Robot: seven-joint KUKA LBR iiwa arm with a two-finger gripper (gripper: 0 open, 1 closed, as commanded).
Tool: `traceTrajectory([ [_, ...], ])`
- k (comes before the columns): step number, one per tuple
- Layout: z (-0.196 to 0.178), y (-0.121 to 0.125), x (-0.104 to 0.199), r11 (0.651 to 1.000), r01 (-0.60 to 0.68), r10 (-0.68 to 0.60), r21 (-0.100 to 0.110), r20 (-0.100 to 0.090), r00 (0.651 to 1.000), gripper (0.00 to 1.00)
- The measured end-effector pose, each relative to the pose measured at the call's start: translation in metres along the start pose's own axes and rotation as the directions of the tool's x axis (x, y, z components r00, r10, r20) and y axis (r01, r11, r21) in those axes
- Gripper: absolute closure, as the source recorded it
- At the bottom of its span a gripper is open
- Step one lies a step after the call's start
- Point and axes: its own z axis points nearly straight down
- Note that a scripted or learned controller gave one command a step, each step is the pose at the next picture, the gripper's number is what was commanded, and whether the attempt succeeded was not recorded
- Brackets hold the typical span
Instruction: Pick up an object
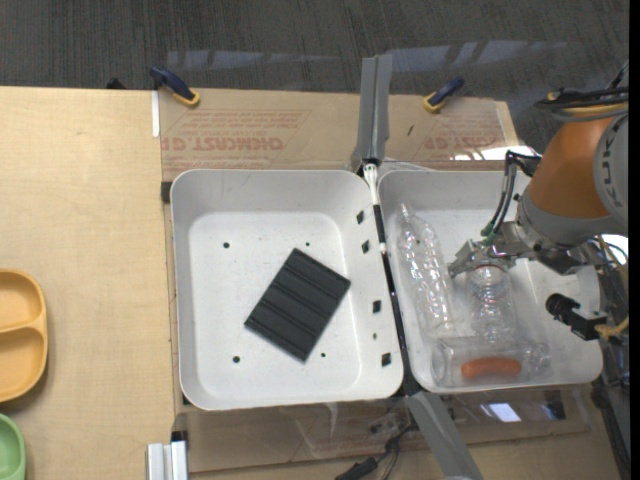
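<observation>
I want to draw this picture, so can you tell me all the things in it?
Bins: 2, white, side by side; left bin, right bin.
Ridged pad: 1, black, lying flat in the left bin.
Plastic bottles: 2, clear, in the right bin; long one, small one.
Tube: 1, clear with orange inside, front of the right bin.
Clamps: 2, blue and yellow, back edge.
Tray: 1, orange, far left.
Arm: 1, grey and orange, over the right bin.
</observation>
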Motion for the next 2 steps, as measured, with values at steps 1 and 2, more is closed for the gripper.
traceTrajectory([
  [1,-0.009,0.0,-0.001,1.0,-0.004,0.004,0.0,0.001,1.0,1.0],
  [2,-0.101,0.033,0.069,0.998,0.067,-0.067,0.004,-0.001,0.998,1.0],
])
